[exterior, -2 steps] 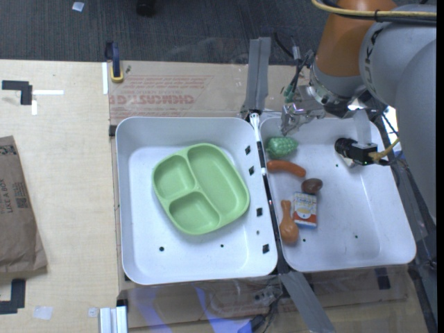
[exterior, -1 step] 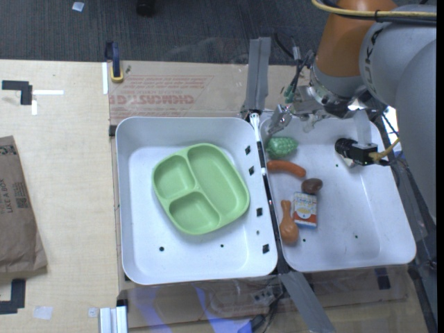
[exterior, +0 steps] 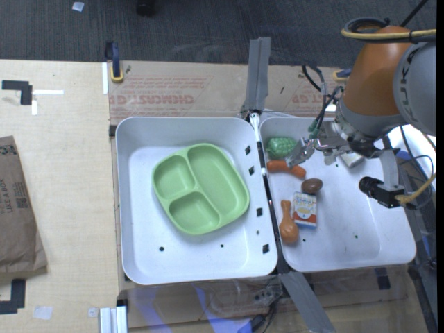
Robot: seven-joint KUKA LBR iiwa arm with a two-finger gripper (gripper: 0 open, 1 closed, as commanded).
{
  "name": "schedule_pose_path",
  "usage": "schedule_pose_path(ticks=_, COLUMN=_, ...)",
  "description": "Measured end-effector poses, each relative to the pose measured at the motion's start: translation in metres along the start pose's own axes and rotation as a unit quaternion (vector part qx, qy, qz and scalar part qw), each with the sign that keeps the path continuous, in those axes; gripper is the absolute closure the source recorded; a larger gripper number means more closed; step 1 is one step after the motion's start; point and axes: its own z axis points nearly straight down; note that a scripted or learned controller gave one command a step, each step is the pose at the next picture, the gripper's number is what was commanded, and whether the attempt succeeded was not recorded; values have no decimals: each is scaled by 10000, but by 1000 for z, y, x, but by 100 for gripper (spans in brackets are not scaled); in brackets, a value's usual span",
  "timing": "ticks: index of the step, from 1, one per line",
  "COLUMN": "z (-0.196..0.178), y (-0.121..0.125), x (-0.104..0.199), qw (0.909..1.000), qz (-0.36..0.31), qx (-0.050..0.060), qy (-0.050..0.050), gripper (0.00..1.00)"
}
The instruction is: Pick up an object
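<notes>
The right bin (exterior: 361, 238) holds several small items. A green leafy toy (exterior: 281, 145) lies by its left wall, with an orange carrot (exterior: 286, 167) just below it. Further down are a brown oval piece (exterior: 311, 184), a small printed carton (exterior: 304, 209) and an orange-brown drumstick shape (exterior: 287, 222). My gripper (exterior: 302, 152) hangs low at the bin's upper left, between the green toy and the carrot's right end, close to both. Nothing shows as lifted. The grey and orange arm (exterior: 378, 82) covers the bin's far right corner.
The left bin (exterior: 139, 241) carries a light green divided plate (exterior: 201, 188). A metal divider (exterior: 258, 75) rises between the bins at the back. A black cable fitting (exterior: 378, 189) hangs over the right bin's right side. A brown paper bag (exterior: 17, 200) lies at far left.
</notes>
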Motion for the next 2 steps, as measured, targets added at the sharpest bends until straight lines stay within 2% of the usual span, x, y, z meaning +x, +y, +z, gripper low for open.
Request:
schedule_pose_path(ticks=1, z=-8, y=0, x=-1, qw=10000, qz=11, qx=5, qy=-1, gripper=100)
schedule_pose_path(ticks=2, z=-8, y=0, x=-1, qw=10000, qz=13, qx=5, qy=-2, gripper=0)
